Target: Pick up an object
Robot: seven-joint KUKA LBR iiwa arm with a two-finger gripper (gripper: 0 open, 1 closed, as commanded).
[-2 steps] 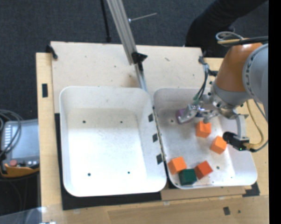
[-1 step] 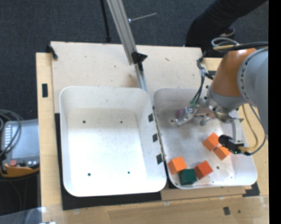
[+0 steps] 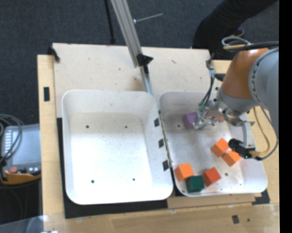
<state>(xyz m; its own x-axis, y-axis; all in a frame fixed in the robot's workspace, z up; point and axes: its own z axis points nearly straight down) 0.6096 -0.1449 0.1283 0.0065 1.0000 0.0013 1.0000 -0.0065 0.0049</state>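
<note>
A small purple block lies in the upper left part of the right bin. My gripper is down in that bin, right beside the purple block on its right and seemingly touching it. Two orange blocks sit close together toward the bin's right side. Along the bin's front edge lie another orange block, a dark green block and a further orange block.
The left bin stands next to the right one, with their rims meeting in the middle. A slanted metal rail rises from behind the bins. The grey arm with its orange band reaches over the right bin's far right corner.
</note>
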